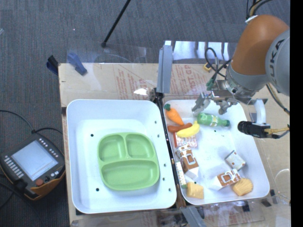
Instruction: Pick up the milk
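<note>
White bins, two, side by side on worktop (113, 79). Left bin (80, 126) carrying green divided plate (128, 161). Right bin (258, 160) crowded with toy food: carrot (174, 115), banana (187, 130), green bottle (212, 120) lying on its side, cheese wedge (195, 190), and a bread-like piece (242, 187) at near corner.

Three small cartons noted in right bin. Brown-and-white carton (188, 158) beside left wall, below banana. Another brown-printed carton (227, 178) near front, just beside bread-like piece. Pale milk carton (235, 160) toward right wall, tilted, apart from the others. Taken as the milk on colour alone; labels too small to read, so not certain.

Gripper (212, 104) hanging over far end of right bin, just above green bottle. Fingers (200, 103) spread apart, nothing between them. Well apart from milk carton, which sits nearer front of bin.

Progress, judged: nothing done yet. Milk carton resting on bin floor, untouched, no contact with gripper. Left to do: shift from bottle end toward front right of bin, line up over carton, descend, close, lift clear. Carton's tilt and closeness to right wall likely to make the grasp awkward. Open floor around it on other sides, so little risk of catching neighbours.
</note>
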You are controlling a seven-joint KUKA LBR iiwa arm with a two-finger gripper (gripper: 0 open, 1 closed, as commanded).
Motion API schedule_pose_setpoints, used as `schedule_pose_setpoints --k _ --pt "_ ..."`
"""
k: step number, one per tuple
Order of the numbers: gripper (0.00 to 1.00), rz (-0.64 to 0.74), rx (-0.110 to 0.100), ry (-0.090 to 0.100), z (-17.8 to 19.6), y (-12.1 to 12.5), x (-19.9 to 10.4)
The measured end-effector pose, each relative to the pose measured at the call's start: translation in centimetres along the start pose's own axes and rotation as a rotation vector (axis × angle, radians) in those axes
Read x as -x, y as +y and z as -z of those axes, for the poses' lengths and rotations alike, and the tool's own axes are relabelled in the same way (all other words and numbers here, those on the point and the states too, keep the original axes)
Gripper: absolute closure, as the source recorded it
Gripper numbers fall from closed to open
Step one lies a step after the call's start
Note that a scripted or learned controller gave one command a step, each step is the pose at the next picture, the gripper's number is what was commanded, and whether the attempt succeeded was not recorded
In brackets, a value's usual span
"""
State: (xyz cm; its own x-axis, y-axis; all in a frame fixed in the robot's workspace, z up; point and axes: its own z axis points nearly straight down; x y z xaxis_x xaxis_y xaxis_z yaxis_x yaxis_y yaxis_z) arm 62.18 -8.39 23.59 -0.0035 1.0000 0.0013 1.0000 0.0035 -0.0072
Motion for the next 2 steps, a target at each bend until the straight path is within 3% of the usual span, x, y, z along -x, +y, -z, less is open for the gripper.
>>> schedule_pose_setpoints --k 1,2 --pt "0.00 0.190 -0.010 0.002 -8.8 -4.3 1.7" --pt "0.00 0.470 0.043 -0.013 -13.3 -7.7 0.0"
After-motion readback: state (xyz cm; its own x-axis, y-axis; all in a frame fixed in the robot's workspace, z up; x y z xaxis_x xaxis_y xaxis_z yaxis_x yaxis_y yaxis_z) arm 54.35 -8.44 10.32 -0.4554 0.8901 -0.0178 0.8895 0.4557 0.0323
